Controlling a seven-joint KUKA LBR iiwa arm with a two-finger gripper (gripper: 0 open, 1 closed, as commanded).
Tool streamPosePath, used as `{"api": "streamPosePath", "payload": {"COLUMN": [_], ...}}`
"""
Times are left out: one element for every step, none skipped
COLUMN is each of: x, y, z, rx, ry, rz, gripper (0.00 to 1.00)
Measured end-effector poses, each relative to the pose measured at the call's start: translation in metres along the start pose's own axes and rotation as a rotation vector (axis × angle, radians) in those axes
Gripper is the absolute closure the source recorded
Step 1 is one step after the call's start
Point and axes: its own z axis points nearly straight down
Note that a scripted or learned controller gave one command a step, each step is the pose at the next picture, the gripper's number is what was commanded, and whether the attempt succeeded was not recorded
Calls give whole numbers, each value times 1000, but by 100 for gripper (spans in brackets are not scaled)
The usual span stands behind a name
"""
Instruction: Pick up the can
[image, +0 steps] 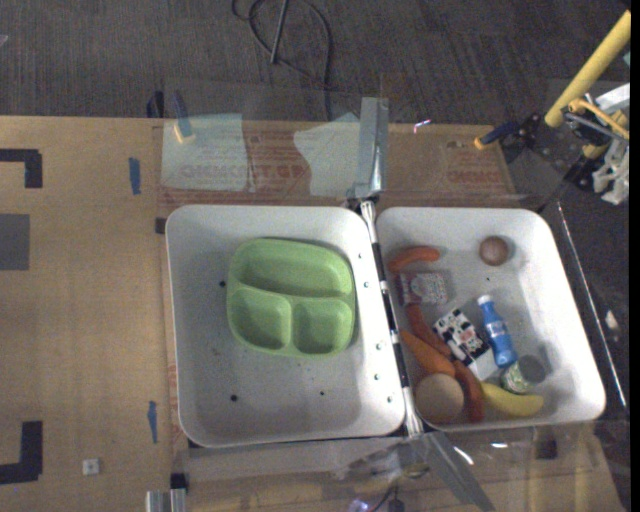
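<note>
A green three-compartment plastic tray (292, 309) lies in the left white bin (195, 400). In the right white bin (560, 260), the small grey metal can (532, 368) sits near the front right corner, beside a blue bottle (496, 331) and yellow banana (512, 402).

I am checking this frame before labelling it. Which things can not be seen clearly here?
- Gripper, camera view: cut off by the right edge; finger state unreadable.
- Can: small, blurred, partly behind the blue bottle; label unreadable.
- Round brown thing: too blurred to identify.
- Banana: one end under the can.
</note>
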Motion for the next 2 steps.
{"api": "streamPosePath", "payload": {"x": [9, -33], "y": [9, -1], "z": [34, 45], "rx": [2, 1], "ry": [0, 1], "rz": [110, 118], "gripper": [100, 100]}}
